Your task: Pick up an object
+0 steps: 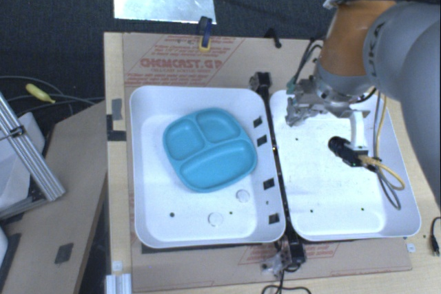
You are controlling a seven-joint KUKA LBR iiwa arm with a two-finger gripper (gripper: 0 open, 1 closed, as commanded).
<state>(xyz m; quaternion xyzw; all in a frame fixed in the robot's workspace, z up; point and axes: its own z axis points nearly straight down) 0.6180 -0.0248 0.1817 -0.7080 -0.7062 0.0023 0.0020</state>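
Camera view: arm reaching in from the right, gripper (pixel 298 113) hanging over the upper-left corner of the right bin (pixel 344 217), close to the divider. Can't tell gripper state, wrist is blocking it. Nothing seen being carried.

Only obvious pickable obj is the blue divided plate (pixel 210 148), lying flat in the left bin (pixel 148 217), well apart from the gripper and across the divider.

Judging step: approach/positioning, grasp not yet made. Next move prob needs crossing to the left bin and getting onto the plate rim; flat shallow plate = poor grip, likely slipping.

Hard to read: black part w/ yellow cable (pixel 348 150) under the wrist looks like arm hardware, not a target, but unsure. Arm's upper body cut off at frame edge.
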